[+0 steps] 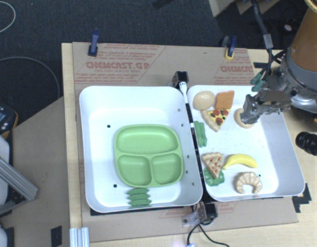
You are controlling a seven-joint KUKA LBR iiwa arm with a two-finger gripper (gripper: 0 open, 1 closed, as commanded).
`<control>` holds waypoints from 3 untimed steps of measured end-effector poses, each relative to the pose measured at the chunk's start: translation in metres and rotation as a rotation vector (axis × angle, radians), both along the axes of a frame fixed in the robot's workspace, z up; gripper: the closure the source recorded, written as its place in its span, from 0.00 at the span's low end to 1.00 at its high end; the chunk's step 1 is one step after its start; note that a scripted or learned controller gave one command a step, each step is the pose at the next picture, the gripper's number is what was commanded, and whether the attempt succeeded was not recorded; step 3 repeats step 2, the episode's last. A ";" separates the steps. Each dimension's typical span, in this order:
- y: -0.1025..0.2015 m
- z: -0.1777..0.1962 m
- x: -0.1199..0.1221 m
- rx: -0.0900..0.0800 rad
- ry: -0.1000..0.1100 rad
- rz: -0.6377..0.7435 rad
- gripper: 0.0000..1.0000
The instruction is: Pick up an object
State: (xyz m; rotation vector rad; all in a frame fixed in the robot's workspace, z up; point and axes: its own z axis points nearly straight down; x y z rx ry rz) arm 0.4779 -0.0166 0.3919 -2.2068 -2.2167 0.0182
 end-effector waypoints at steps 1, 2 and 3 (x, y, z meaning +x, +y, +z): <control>0.058 -0.069 0.000 0.000 -0.007 0.002 1.00; 0.109 -0.035 0.002 0.001 -0.022 0.001 1.00; 0.109 -0.035 0.002 0.001 -0.022 0.001 1.00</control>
